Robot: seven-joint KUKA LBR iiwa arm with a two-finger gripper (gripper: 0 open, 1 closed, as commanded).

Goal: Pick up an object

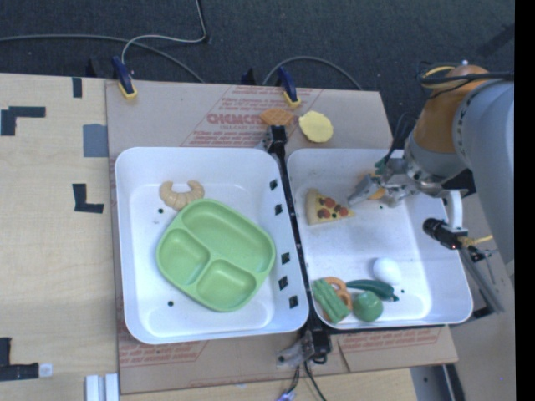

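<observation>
- The pincer (374, 189) sits over the upper right part of the right bin (435, 303), reaching in from the arm (468, 132) on the right. I see its two fingers spread apart in a narrow V aimed left and slightly down, with nothing between them; something small and orange shows beside the wrist, but I can't make out what it is.
- The nearest thing for picking is the pizza slice (324, 208), lying flat on the bin floor just left of the fingertips, apart from them. Its long axis runs roughly left to right, crust edge toward the divider, tip toward the pincer.
- In the right bin I also count one white egg (386, 268) and a cluster at the lower edge: one orange ring piece (332, 285), two green vegetables (349, 305) and one dark green pod (372, 288), touching and overlapping so I can't separate their outlines well.
- The left bin (134, 224) holds one green divided plate (216, 255) with three compartments, tilted diagonally, and one tan croissant-like piece (180, 194) just above it.
- Outside the bins, on the cardboard (209, 115) at the top, I see one yellow round piece (316, 127) and one orange-brown piece (277, 117) beside it.
- Two blue clamps (124, 77) pin the cardboard's far edge.
- The arm's lower part is cut off at the right.
</observation>
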